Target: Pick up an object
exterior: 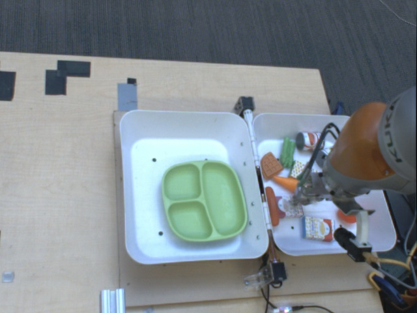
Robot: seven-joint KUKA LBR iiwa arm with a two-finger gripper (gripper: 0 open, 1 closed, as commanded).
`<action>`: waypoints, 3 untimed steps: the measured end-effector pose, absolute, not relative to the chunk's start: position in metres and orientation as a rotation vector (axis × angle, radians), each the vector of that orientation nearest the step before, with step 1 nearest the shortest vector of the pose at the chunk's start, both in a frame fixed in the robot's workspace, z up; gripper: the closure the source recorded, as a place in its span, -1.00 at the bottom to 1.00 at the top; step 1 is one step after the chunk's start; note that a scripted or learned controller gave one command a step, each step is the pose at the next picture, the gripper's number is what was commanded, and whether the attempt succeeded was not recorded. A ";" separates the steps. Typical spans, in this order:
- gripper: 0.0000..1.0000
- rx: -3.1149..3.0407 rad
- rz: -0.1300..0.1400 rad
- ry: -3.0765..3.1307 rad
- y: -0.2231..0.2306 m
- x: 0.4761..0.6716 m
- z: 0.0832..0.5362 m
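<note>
My gripper (298, 198) reaches down into the right bin (384, 240), under the grey arm with its orange band (360, 145). It hovers just right of a red sausage (272, 208) and just below an orange carrot (285, 182). Around it lie an orange waffle piece (271, 165), a green vegetable (287, 151), a small can (307, 139), a checkered piece (298, 169) and a small printed carton (317, 228). Nothing shows between the gripper and these things that I can call a hold.
The left bin (140, 175) holds a green three-compartment plate (204, 201). A metal rail (255, 168) divides the two bins. A small red item (347, 218) lies right of the carton, partly under the arm. Cables trail at the bench's lower right.
</note>
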State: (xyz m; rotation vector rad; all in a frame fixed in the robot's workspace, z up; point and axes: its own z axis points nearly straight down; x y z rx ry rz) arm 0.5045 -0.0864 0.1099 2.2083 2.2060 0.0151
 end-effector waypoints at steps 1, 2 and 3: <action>-1.00 2.208 0.014 2.207 -0.086 0.504 0.110; 1.00 2.206 0.019 2.206 -0.086 0.506 0.120; -1.00 2.206 0.019 2.207 -0.086 0.506 0.120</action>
